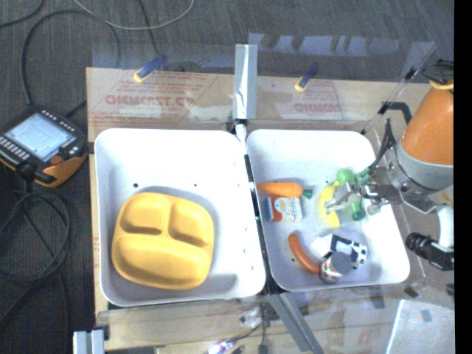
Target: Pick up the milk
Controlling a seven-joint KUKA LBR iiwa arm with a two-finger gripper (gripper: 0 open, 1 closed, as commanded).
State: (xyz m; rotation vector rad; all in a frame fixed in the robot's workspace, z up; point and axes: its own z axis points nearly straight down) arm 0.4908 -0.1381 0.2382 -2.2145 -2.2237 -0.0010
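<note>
The milk (348, 251) is a small carton with black and white cow patches, lying near the front right corner of the right bin (310, 144). A grey metallic piece (330, 269) rests against its front left side. My gripper (359, 197) hangs over the bin's right side, above a yellow item (330, 200) and a green item (345, 177). It sits behind the milk and apart from it, with nothing visibly between it and the carton.
In the right bin lie a carrot (279, 189), a white pouch with an orange label (284, 209) and a red sausage (302, 252). The left bin (110, 153) holds a large yellow divided tray (164, 240). A teach pendant (40, 144) lies left of the bench.
</note>
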